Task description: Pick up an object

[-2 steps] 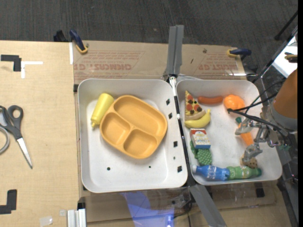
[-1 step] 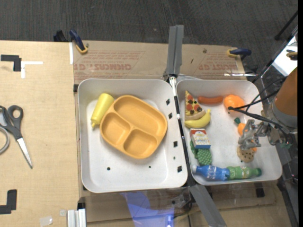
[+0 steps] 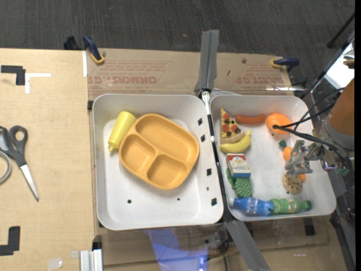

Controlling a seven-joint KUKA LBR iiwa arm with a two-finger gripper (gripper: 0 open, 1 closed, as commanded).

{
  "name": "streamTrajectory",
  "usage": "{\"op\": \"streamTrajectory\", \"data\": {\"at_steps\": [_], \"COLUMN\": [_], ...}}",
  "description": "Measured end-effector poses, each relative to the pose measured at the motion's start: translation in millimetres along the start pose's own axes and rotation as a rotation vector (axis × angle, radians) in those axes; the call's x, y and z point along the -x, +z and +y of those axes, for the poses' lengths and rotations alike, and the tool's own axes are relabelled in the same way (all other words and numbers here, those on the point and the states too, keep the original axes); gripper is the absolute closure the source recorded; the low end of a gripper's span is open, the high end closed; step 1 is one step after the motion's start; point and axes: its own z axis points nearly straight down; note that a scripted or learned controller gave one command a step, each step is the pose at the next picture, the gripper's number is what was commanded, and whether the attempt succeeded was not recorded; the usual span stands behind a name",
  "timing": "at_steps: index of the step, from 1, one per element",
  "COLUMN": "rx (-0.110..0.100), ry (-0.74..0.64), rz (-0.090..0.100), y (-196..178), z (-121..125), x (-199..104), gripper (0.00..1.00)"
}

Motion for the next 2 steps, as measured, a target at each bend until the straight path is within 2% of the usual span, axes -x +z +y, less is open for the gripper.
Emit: {"op": "streamTrajectory", "data": {"at_steps": [2], "rx": [-0.004], "ry": [-0.006], "rz": [-0.008], "y": [-19.8], "z": [1.5], "x": [3.9], "gripper": [1.0]}}
